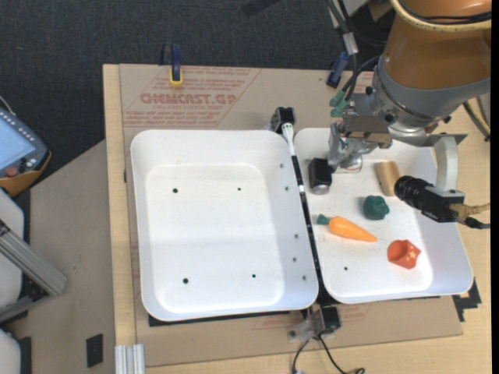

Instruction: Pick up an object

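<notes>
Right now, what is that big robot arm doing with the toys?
The arm's pincer hangs low over the right bin, near its back-left corner beside a small dark object. A toy carrot, a green lump, a red piece and a tan block lie loose in that bin.

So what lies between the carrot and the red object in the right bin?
Bare white bin floor; the carrot and red object lie apart, seen in the camera view.

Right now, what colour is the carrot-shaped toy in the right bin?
Orange with a green tip, carrot toy, in the camera view.
</notes>
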You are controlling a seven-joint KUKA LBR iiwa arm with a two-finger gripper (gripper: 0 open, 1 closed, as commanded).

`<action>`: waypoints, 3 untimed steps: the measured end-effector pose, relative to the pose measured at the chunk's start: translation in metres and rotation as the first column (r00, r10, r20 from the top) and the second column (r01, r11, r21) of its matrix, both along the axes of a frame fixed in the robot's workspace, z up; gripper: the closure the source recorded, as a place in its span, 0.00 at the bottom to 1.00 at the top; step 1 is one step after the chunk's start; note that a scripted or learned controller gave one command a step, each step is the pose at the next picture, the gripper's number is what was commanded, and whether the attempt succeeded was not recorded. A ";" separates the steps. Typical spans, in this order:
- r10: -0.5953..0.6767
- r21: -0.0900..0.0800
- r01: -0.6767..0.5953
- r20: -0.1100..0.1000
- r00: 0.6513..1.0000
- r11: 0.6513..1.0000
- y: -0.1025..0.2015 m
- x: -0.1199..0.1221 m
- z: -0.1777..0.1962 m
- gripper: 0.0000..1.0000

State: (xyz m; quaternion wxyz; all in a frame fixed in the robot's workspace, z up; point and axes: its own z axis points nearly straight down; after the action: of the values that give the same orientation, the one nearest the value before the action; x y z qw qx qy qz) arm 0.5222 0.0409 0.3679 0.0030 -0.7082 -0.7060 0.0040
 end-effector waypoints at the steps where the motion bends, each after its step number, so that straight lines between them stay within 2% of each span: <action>1: 0.001 0.002 -0.001 0.003 1.000 1.000 -0.005 -0.045 -0.021 1.00; 2: 0.010 0.006 -0.010 0.027 1.000 1.000 0.052 -0.042 0.116 1.00; 3: 0.000 -0.002 0.000 -0.007 1.000 1.000 0.050 -0.010 -0.045 1.00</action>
State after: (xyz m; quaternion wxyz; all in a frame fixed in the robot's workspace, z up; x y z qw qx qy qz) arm 0.5126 0.0910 0.3229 0.0044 -0.7080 -0.7062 0.0072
